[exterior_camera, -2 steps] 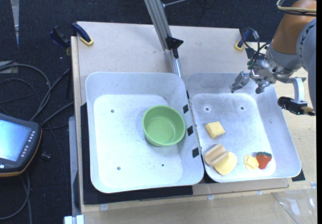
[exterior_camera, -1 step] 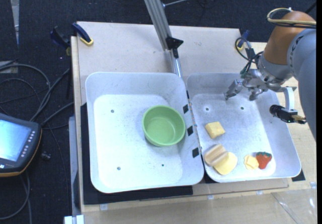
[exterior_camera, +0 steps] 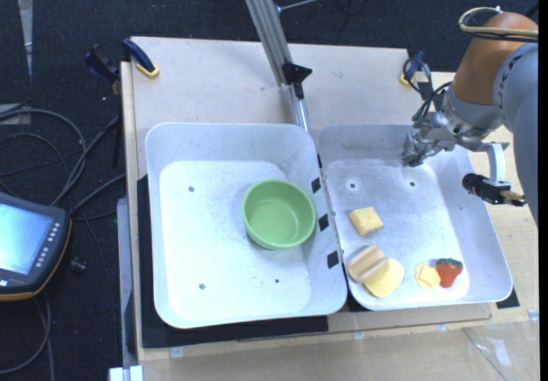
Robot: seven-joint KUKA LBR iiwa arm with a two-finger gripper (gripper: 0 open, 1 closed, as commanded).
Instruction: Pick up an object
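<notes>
Camera view, looking down at a slant on a bench (exterior_camera: 214,80) with 2 white bins side by side.

Left bin (exterior_camera: 184,285): 1 green bowl (exterior_camera: 278,214), upright, right of centre and near the shared edge. Wide bare floor to its left, front and back.

Right bin (exterior_camera: 479,242): 4 small items, all in the near half. A yellow block (exterior_camera: 366,220) lies left of centre, apart from the rest. A tan and yellow piece (exterior_camera: 375,270) sits at the near left corner, close to the wall beside the left bin. A small yellow bit (exterior_camera: 427,276) and a red strawberry (exterior_camera: 449,270) touch each other near the front rim, toward the right. The far half of the floor is bare, and so is the strip along the right wall.

Arm (exterior_camera: 497,71): enters from the right, with its orange band above the wrist. The gripper (exterior_camera: 414,157) hangs over the far part of the right bin, near the back wall and well apart from all 4 items. Nothing is seen between its tips; how far the jaws stand apart cannot be told from here.

Bench edges: clamps at the far left corner (exterior_camera: 137,58) and far right corner (exterior_camera: 415,69). A metal post (exterior_camera: 270,24) slants down to the join between the bins. A screen (exterior_camera: 26,242) sits off the bench at left.
</notes>
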